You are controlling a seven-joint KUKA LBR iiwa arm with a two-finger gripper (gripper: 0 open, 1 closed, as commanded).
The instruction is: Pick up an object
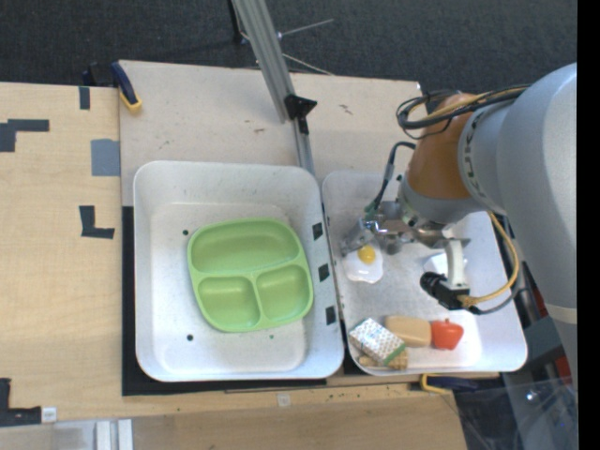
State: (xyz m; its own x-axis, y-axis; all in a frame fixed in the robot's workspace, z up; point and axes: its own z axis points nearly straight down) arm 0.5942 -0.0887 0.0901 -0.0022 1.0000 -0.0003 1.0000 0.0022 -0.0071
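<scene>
**Nearly over the egg, right bin**

Here you are looking at the pincer (378, 235) hanging low in the right bin (502, 350), its metal tips crowding the toy fried egg (364, 264), which is lying just below and slightly left of them. Whether the tips are released or clenched, you cannot tell. The bread slice (407, 330) and red piece (447, 334) are sitting nearer the front rim.

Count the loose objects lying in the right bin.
4, possibly more under the arm. A fried-egg toy lies by the gripper. Along the near edge sit a patterned block, a tan piece and a red piece.
</scene>
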